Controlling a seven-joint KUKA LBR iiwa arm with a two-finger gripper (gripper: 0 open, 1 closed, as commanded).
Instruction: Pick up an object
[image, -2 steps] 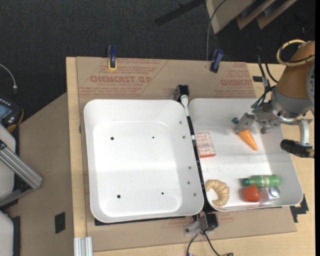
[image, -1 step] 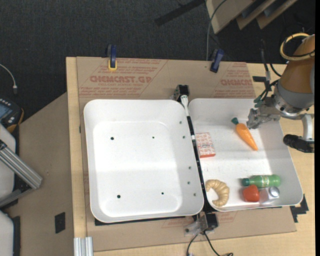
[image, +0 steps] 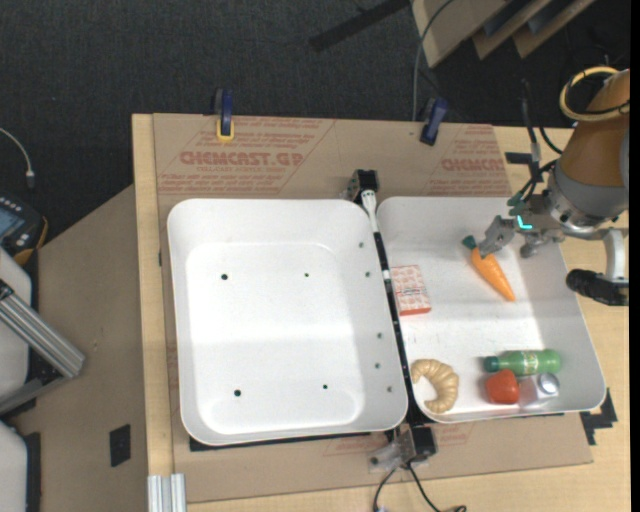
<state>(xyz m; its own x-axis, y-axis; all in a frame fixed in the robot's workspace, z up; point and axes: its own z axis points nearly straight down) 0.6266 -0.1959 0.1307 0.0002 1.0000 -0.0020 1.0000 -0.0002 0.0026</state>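
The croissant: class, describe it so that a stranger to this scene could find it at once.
Start at the right-hand white bin and go to its near left corner, beside the divider between the bins. There lies the croissant, a pale tan curved pastry. Its neighbours are a red tomato and a green bottle; it alone is beige and crescent-shaped.

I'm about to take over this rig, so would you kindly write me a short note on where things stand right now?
Pincer: low over the far part of the right bin, just above the top end of the carrot; nothing is seen between its fingers.
Things, all in the right bin: carrot lying flat near the middle, small red and white packet by the left wall, croissant at the near left corner, green bottle and red tomato along the near wall.
Done: nothing lifted.
Left: close on one thing, probably the carrot, and raise it.
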